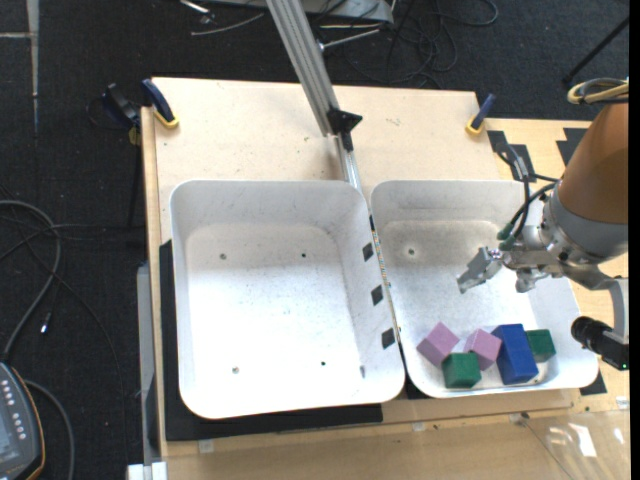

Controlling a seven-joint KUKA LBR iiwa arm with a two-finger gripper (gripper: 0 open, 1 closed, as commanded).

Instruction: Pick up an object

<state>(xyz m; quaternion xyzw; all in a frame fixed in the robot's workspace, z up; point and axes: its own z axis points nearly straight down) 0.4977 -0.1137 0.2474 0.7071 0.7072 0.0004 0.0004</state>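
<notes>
we take the right bin (pixel 400 213) as our landmark. all the blocks sit bunched against its near wall: a pink block (pixel 437 343), a green block (pixel 461 369), a second pink block (pixel 484 346), a blue block (pixel 516 353) and a dark green block (pixel 540 343) behind it. the gripper (pixel 497 268) hangs over the bin's middle, up-bin from the cluster and apart from every block, holding nothing; we cannot tell whether it stands apart or together. we judge the blocks light, stiff and not fragile, with flat faces. the first pink block looks freest, so we would take it across opposite flat sides, since its neighbours crowd the others.
</notes>
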